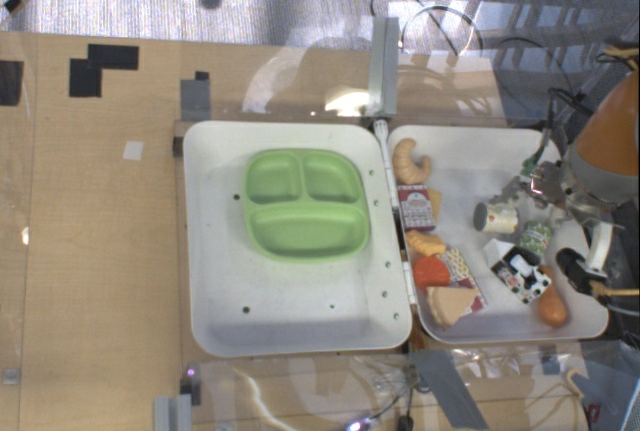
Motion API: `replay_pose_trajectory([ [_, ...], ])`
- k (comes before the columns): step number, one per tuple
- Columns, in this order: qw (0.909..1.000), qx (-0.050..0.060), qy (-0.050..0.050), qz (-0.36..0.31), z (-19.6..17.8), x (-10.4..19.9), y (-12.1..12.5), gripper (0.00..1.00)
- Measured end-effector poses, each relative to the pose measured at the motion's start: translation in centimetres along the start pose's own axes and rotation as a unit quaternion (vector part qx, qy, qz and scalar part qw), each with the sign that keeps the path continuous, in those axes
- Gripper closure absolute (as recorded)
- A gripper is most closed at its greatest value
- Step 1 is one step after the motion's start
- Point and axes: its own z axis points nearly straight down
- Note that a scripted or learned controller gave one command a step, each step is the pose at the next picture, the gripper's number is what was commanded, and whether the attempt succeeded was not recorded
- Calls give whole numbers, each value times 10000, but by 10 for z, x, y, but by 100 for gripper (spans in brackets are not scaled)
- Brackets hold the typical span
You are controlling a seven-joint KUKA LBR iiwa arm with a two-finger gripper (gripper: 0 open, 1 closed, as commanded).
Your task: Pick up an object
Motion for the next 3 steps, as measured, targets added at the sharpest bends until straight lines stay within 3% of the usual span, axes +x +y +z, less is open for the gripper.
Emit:
replay_pose_trajectory([
  [1, 9999, 39, -54, 147, 7, 22, -1, 0],
  [2, 9937, 192, -69, -1100, 20, 91, -43, 0],
  [3, 9994, 246, -70, 225, 25, 23, 3, 0],
])
